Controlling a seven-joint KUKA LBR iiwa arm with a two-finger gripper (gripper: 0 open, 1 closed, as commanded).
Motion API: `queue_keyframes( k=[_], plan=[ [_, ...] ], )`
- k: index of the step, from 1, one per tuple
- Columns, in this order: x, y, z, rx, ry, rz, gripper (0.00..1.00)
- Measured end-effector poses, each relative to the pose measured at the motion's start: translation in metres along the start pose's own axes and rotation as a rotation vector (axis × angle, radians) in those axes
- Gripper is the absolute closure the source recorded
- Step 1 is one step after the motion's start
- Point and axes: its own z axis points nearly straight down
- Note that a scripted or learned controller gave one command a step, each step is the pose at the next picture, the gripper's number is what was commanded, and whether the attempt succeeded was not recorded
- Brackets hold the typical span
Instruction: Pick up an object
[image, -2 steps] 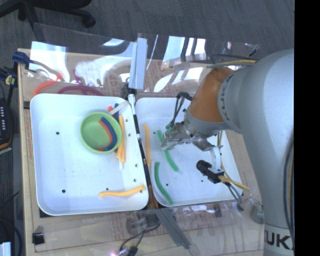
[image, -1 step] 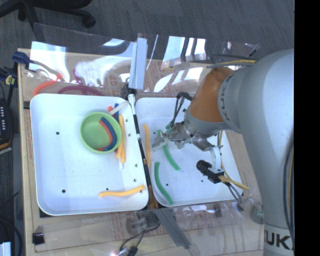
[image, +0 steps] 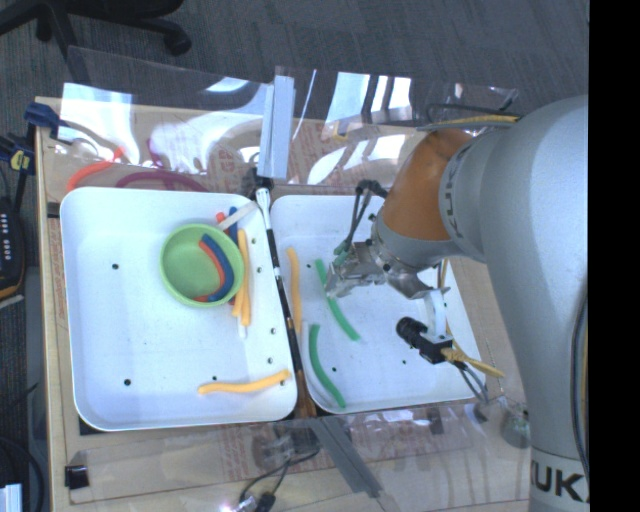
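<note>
We see the grey two-finger gripper (image: 340, 275) low inside the shallow white right-hand bin (image: 400, 395), over a thin green plastic strip (image: 340, 315) lying flat on its floor. Whether anything is grasped, we cannot tell; lifting remains.

- The gripper (image: 337, 283) hangs low over the right bin (image: 400, 385), just above a green strip (image: 342, 320).
- A longer green strip (image: 322, 368) and an orange stick (image: 294, 274) lie nearby.
- The left bin (image: 110, 330) holds a green bowl (image: 200, 265) and a yellow strip (image: 245, 384).
</note>
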Motion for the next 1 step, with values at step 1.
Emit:
queue_keyframes(
  k=[1],
  plan=[
    [0.0,0.0,0.0,0.0,-0.001,-0.001,0.0]
  ],
)
